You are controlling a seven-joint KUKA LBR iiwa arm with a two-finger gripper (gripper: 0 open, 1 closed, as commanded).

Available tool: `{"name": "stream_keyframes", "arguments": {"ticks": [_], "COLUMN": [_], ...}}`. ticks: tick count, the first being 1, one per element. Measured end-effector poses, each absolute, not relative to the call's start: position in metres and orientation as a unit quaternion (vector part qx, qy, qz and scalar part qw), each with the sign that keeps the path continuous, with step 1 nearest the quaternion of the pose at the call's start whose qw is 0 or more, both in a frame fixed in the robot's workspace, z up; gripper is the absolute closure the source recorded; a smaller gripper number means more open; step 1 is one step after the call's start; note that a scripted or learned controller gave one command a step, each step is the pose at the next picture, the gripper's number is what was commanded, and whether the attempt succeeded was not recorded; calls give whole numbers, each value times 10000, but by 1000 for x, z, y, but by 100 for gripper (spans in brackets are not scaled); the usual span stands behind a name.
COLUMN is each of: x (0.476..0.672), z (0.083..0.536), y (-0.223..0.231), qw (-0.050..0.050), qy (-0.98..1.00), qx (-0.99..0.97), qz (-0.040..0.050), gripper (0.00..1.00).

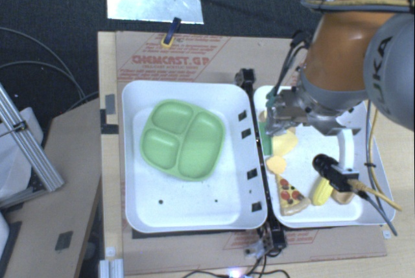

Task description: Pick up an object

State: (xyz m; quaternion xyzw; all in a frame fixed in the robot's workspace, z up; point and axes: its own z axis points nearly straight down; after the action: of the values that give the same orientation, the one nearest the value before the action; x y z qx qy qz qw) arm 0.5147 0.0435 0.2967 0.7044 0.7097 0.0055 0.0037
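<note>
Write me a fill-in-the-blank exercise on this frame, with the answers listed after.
1. The green divided plate lies in the ____ bin.
2. The pizza slice lies in the ____ bin.
3. Next to the pizza slice lies a yellow ear of ____.
4. The gripper hangs over the ____ bin.

Answers: left; right; corn; right

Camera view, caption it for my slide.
Grey KUKA arm over right white bin of toy food; green divided plate in left bin.
</note>
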Motion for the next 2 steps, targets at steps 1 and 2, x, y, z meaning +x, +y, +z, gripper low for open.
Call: {"name": "stream_keyframes", "arguments": {"ticks": [1,2], "x": [496,496], "z": [330,297], "y": [-9,22], "qw": [29,-2], "qy": [7060,7093], "qx": [7082,7049], "qz": [22,6], "gripper": [100,100]}}
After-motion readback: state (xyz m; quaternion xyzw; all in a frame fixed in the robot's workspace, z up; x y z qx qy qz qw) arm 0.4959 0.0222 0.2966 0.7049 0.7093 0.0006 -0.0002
